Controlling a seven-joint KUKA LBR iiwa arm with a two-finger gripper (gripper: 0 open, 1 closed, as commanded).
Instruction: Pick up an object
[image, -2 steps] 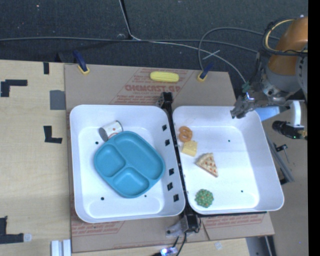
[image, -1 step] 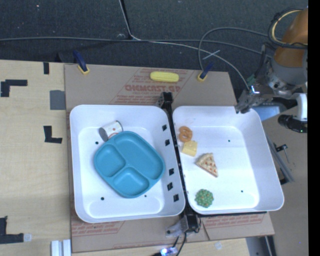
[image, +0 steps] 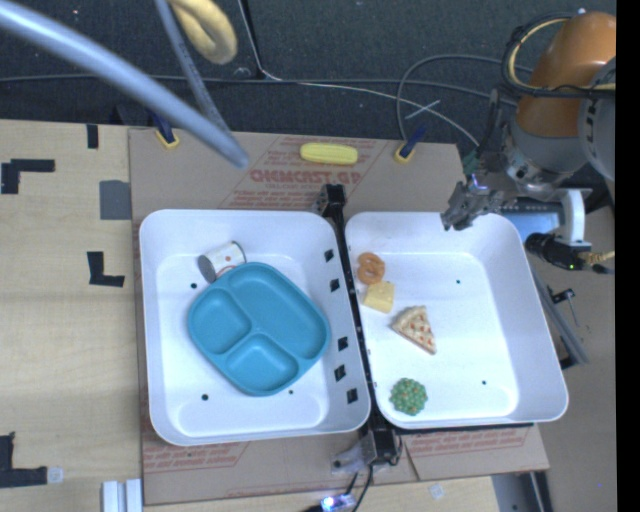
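Blue against white, a tray (image: 258, 327) is lying in the left bin (image: 160, 320), with a small cup (image: 222, 260) tipped on its side just beyond the tray's far-left corner. Moving right, we are seeing four food pieces in the right bin (image: 520, 350), all well apart from the arm: a pretzel (image: 371, 267) touching a cheese cube (image: 379, 296), a pizza slice (image: 415, 329) nearer the middle, and broccoli (image: 408, 396) near the front. Any could be the pick; we judge the loose spacing suits a grasp. At the bin's far-right corner our gripper (image: 463, 212) is hovering with nothing in it, and we cannot tell its opening.
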